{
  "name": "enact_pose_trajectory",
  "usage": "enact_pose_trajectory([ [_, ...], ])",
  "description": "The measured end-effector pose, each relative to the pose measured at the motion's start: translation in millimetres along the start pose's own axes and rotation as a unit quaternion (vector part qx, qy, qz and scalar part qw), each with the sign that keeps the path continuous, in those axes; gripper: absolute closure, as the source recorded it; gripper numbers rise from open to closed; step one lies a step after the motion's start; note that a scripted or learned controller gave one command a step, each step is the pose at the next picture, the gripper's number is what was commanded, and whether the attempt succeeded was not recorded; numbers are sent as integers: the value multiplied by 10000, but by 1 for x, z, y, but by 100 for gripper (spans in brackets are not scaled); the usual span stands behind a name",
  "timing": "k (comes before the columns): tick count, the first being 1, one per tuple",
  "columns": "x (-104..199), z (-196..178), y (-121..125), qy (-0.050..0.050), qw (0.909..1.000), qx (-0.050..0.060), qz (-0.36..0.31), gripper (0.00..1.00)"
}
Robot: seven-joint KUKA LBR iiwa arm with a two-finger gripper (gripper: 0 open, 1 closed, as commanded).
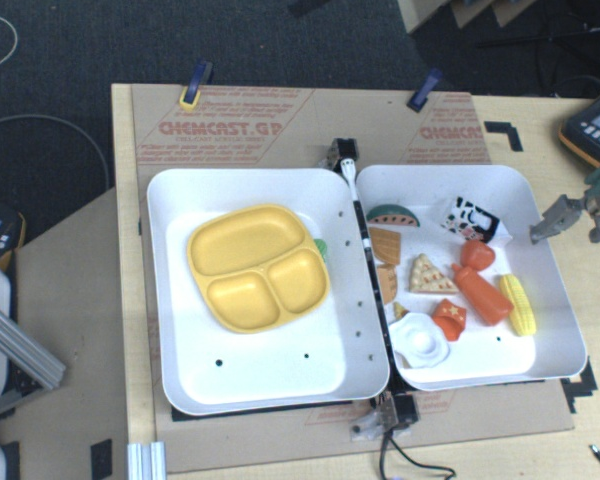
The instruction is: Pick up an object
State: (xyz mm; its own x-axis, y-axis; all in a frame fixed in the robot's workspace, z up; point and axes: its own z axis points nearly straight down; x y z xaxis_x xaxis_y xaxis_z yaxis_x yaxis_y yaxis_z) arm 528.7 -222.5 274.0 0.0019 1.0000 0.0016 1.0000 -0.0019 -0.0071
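Note:
The right bin point(550, 353) holds several toy foods. Among them are a watermelon slice point(392, 215), a black-and-white cow figure point(471, 220), a toast slice point(385, 245) and a pizza wedge point(430, 276). There are also a small red piece point(477, 256), an orange-red sausage point(484, 297), a corn cob point(520, 304), a red strawberry-like piece point(449, 318) and a fried egg point(420, 342). My gripper point(553, 222) hangs at the right edge, just outside that bin's right rim and level with the cow figure, with nothing seen in it.
The left bin point(180, 368) holds a yellow divided plate point(258, 266) with a small green thing point(321, 250) peeking out at its right edge. A black strip point(363, 258) runs between the bins. Clamps sit on the board's far edge.

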Motion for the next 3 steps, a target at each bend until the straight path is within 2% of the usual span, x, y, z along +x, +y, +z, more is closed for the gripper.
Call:
enact_pose_trajectory([
  [1,0,-4,2,-11,10000,-38,-10,0],
  [3,2,117,-10,7,10000,-2,-4,0],
])
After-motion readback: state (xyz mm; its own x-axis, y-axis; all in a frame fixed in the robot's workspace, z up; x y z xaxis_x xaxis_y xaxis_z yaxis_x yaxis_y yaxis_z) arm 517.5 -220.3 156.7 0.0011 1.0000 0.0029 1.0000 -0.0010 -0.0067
